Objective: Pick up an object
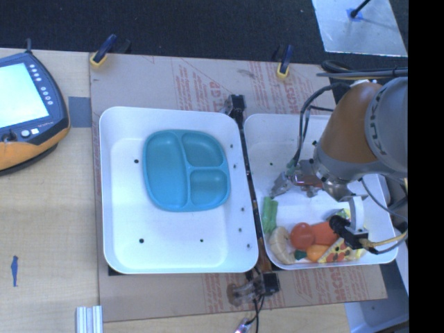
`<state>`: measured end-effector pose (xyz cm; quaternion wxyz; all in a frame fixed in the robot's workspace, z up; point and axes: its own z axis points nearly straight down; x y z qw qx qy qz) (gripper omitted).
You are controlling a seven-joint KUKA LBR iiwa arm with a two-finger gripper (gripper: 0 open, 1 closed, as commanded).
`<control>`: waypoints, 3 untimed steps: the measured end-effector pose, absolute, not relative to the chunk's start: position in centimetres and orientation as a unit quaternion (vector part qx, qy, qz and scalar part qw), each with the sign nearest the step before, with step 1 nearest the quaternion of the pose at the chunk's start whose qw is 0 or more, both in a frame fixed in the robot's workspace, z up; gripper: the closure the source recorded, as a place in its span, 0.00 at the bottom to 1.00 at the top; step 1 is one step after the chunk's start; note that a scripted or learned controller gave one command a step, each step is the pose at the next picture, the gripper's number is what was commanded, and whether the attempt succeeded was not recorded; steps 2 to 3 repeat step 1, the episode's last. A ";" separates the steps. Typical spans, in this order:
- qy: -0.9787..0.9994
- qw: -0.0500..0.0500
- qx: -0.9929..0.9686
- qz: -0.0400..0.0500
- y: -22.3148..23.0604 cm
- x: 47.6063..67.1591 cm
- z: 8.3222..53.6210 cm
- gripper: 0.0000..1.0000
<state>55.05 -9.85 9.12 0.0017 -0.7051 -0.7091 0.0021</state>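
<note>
Several toy foods lie in the near corner of the right bin (277, 134): a green piece (268, 214), a pale banana-like piece (279, 245), a red tomato (302, 235), an orange piece (323, 233) and a pizza slice (343, 250). My gripper (286, 179) hangs over the middle of that bin, just beyond the green piece and left of the arm's orange band (350, 127). It looks open, with nothing between its fingers. Part of the bin's right side is hidden by the arm.
The left bin (121, 186) holds a blue divided plate (186, 169). A black clip (236, 105) sits between the bins at the far edge. A tablet-like pendant (28, 109) rests at the far left of the bench. Cables (368, 238) trail by the arm.
</note>
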 end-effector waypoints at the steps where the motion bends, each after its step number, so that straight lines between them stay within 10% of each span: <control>1: -0.708 0.001 -0.707 0.001 -14.6 58.8 9.2 0.00; 3: -0.708 0.001 -0.707 0.001 -14.6 58.8 9.2 0.00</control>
